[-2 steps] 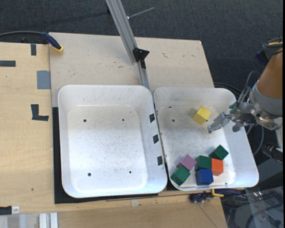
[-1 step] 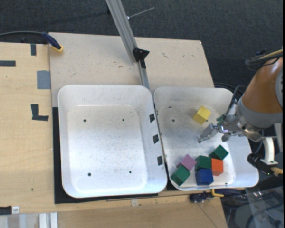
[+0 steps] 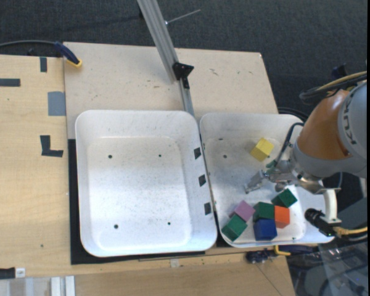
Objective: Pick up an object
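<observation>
Yellow block (image 3: 263, 148): in the right bin (image 3: 234, 134), lying alone on the bin floor toward its far right part, tilted, well apart from the other blocks.
Block cluster: at the near right corner of the right bin — a pink block (image 3: 243, 211), a dark green block (image 3: 235, 227) at the near edge, another green block (image 3: 264, 211), a blue block (image 3: 266, 229), an orange block (image 3: 282, 216) and a green block (image 3: 286, 198) nearest the wrist. They sit packed together, several touching; exactly which ones touch is hard to make out.
Gripper (image 3: 256, 184): low over the right bin floor, between the yellow block and the cluster, pointing toward the bin's middle. The metal tips are small and blurred, so I cannot tell how they stand. Nothing can be seen between them.
Arm (image 3: 327, 134): grey with an orange band, reaching in over the right rim of the right bin — it hides part of that rim and is cut off at the view's right.
Left bin (image 3: 86, 128): white, speckled floor with a few dark dots.
Bench (image 3: 24, 165): pale wood with grey tape marks on the left part.
Metal rail (image 3: 157, 26): runs from the far edge down to the gap between the bins.
</observation>
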`<state>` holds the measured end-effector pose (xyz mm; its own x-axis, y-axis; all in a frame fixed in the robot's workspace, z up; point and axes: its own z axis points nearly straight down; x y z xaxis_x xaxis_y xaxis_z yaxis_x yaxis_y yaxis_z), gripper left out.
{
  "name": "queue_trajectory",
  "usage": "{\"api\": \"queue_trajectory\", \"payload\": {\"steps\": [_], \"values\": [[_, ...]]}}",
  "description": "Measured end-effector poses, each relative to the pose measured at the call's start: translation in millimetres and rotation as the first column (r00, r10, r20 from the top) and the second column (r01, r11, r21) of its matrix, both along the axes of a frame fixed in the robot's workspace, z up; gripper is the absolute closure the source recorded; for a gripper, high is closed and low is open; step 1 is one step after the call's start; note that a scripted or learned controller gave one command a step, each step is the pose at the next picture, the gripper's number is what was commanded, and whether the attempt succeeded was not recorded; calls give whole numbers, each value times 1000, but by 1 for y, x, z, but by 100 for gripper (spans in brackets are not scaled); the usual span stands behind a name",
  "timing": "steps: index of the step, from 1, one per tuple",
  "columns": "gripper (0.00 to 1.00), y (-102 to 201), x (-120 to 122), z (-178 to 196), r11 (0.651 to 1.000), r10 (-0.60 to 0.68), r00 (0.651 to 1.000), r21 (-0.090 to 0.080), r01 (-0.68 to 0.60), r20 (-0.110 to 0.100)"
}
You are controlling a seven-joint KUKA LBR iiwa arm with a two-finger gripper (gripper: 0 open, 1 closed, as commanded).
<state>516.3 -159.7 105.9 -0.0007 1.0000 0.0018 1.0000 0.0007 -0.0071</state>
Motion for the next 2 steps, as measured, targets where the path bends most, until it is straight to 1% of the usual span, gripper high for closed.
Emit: {"api": "queue_trajectory", "payload": {"steps": [1, 2], "values": [[100, 0, 1, 13, 1000, 0, 1000, 0, 0, 4], [100, -7, 3, 73, 1000, 0, 1000, -4, 0, 12]]}}
